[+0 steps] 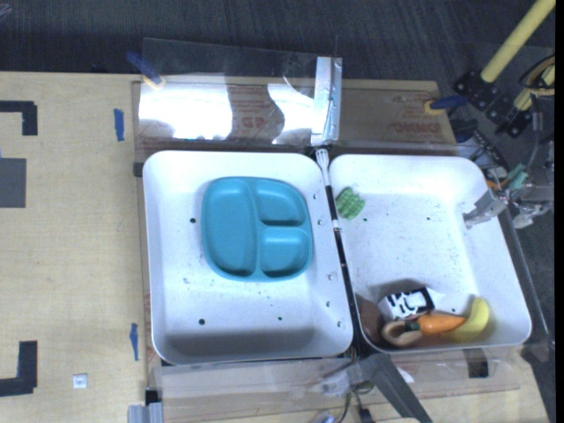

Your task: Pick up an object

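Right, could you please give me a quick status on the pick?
End effector at right bin's far right edge. Carrot, banana lie ungrasped. Path clear.

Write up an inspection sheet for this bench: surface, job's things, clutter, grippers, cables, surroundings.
Surface: two white bins side by side, left bin and right bin, on a wooden bench.
Job's things: blue divided tray in the left bin; green piece at the right bin's upper left; carrot, banana, black-and-white item and brown ring bunched at its lower edge.
Clutter: dark specks on both bin floors.
Grippers: gripper at the right bin's right rim; jaws' state unclear.
Cables: wires at upper right.
Surroundings: clear panel behind the bins; dark floor.
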Available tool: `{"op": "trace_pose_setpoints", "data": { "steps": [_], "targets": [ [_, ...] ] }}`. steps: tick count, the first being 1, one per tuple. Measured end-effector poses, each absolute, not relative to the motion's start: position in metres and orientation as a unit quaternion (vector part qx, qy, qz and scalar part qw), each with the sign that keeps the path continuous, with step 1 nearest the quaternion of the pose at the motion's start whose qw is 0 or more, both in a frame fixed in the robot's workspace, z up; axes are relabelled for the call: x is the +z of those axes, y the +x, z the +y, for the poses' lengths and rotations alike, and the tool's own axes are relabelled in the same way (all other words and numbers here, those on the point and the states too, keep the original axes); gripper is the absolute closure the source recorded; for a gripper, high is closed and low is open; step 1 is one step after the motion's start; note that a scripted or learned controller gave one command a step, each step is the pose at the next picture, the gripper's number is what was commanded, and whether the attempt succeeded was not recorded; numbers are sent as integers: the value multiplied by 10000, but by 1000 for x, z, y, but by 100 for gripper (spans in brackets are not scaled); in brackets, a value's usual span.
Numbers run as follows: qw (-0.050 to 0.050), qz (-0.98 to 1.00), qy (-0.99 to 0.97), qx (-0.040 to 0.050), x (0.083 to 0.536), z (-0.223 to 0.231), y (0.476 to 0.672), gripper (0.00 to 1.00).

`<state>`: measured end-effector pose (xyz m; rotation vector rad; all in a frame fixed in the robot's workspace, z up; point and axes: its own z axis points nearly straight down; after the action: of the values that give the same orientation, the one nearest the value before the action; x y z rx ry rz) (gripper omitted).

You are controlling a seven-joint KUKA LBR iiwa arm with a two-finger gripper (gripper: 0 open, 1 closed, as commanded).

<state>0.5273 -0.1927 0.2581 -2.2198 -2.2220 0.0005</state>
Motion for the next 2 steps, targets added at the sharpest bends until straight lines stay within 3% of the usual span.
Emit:
{"op": "trace_pose_setpoints", "data": {
  "steps": [1, 2],
  "targets": [
    [4, -7261, -6875, -2, 94, -144, 480, 0],
    [-33, -7343, -6788, -30, 88, -99, 549, 0]
  ]
}}
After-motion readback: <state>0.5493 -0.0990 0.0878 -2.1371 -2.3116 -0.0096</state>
